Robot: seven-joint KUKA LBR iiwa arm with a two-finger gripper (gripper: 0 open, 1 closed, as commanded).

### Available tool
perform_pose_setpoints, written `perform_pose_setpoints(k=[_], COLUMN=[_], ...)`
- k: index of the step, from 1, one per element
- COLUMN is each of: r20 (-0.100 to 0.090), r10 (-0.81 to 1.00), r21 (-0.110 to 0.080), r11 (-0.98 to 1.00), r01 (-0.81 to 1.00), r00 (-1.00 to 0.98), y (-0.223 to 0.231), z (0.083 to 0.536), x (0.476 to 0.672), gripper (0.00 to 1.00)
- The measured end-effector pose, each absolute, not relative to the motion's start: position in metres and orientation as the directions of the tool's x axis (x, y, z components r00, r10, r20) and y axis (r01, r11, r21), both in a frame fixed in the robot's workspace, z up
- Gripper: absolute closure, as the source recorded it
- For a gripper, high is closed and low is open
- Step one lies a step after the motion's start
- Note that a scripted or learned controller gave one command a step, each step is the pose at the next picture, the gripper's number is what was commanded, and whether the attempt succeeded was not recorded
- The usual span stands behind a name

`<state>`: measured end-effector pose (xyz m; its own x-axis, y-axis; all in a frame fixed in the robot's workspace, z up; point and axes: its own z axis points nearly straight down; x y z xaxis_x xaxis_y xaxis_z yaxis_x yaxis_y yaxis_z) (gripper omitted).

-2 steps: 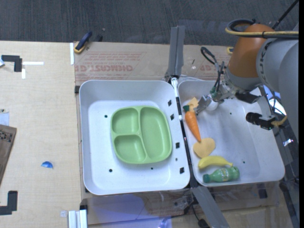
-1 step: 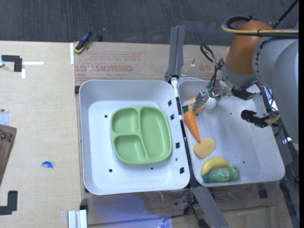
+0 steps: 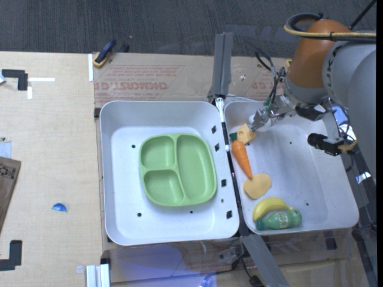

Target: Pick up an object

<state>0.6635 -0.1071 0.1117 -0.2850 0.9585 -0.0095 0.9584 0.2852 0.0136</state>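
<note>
In the right bin (image 3: 311, 178), the gripper (image 3: 258, 119) hangs over the far-left corner, just above a tan piece (image 3: 244, 134); its grip cannot be made out. The carrot (image 3: 241, 158) lies beside that piece.

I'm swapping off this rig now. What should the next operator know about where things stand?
Gripper: low at the far left corner of the right bin, beside a small yellow piece; grip state unclear.
Right bin also holds a carrot, tan slice, banana and green bottle.
Left bin holds a green divided plate.
Done: nothing visibly lifted.
Left: grasp and raise one object.
</note>
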Motion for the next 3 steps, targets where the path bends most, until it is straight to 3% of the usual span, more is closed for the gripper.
perform_pose_setpoints(k=[1, 2, 3], r20=[-0.002, -0.002, -0.001], r10=[0.989, 0.996, 0.994], r21=[0.000, 0.000, -0.003], r11=[0.150, 0.087, -0.107], r01=[0.989, 0.996, 0.994], r00=[-0.150, -0.087, 0.107], y=[-0.147, -0.155, -0.154], z=[0.217, 0.313, 0.248], x=[0.653, 0.659, 0.617], gripper=[1.00, 1.00, 1.00])
